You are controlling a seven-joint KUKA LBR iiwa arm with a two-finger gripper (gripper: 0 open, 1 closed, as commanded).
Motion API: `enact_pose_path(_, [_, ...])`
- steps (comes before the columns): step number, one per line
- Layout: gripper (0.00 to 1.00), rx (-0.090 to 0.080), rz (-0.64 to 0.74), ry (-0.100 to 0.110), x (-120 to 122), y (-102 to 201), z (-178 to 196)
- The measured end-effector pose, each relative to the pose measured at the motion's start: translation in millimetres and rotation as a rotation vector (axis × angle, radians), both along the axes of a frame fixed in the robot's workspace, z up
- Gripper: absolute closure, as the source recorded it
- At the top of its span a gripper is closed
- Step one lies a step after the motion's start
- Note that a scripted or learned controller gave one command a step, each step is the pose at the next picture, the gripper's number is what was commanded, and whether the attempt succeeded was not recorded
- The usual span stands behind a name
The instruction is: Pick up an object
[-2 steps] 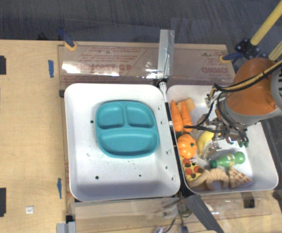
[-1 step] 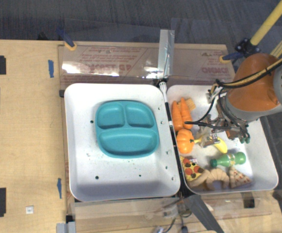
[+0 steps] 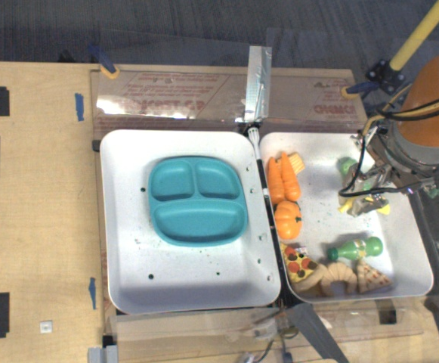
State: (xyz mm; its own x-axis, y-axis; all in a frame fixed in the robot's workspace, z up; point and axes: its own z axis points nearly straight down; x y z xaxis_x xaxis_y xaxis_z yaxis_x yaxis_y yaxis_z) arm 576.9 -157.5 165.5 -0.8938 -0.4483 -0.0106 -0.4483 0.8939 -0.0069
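Note:
My gripper (image 3: 370, 200) hangs low over the right side of the right bin (image 3: 321, 151), with cables around it. A small yellow piece (image 3: 347, 207) lies right at its left side, and a green item (image 3: 347, 166) peeks out just above it. Two toy carrots (image 3: 282, 178) and an orange pumpkin (image 3: 287, 219) lie along the bin's left wall. Near the front sit a green bottle-shaped toy (image 3: 355, 249), a croissant (image 3: 334, 276) and two pizza slices (image 3: 298, 263) (image 3: 372, 278).
The left bin (image 3: 121, 203) holds a teal divided plate (image 3: 197, 200). A metal post (image 3: 258, 85) stands behind the divider between the bins. The arm's orange band (image 3: 433, 104) looms over the right bin's far right corner. Wooden bench lies to the left.

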Motion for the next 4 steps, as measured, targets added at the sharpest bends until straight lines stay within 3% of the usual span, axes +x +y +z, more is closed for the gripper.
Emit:
enact_pose_path(1, [1.0,-0.001,0.201,0.002,3,44,-76])
enact_pose_path(2, [1.0,-0.002,0.466,0.001,44,-41,-40])
enact_pose_path(3, [1.0,-0.001,0.487,-0.003,95,27,-61])
enact_pose_path(4, [1.0,-0.01,0.522,-0.01,92,59,-66])
